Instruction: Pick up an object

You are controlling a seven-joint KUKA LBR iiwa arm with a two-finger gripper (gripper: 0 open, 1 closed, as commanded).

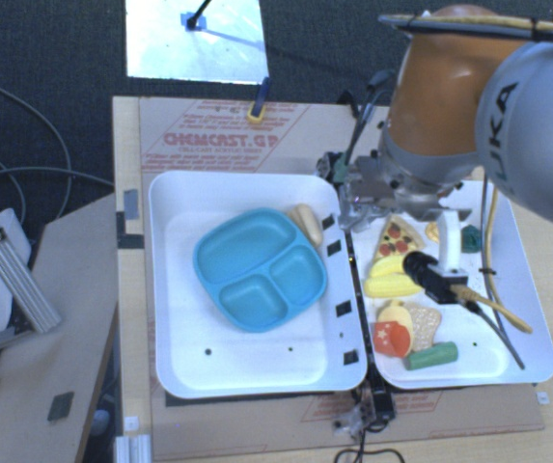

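Yellow and red toy food lay heaped in the right bin point(532, 355): a pizza slice point(395, 240), a banana point(393, 285), a tomato point(390, 338), a cracker point(423, 325) and a green pickle point(431, 356). Nothing was lifted yet, as far as I could judge; picking one remained. My gripper point(361, 199) hung over the wall between the bins, and my own wrist hid its state, so I cannot tell. Beside it, the left bin point(184, 355) held a blue plate point(260, 269) and a tan piece point(307, 222), too small to name.

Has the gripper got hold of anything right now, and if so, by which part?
Cannot tell. The arm hangs over the right bin and covers its own gripper; no toy shows between fingers. The pizza slice lies just below it.
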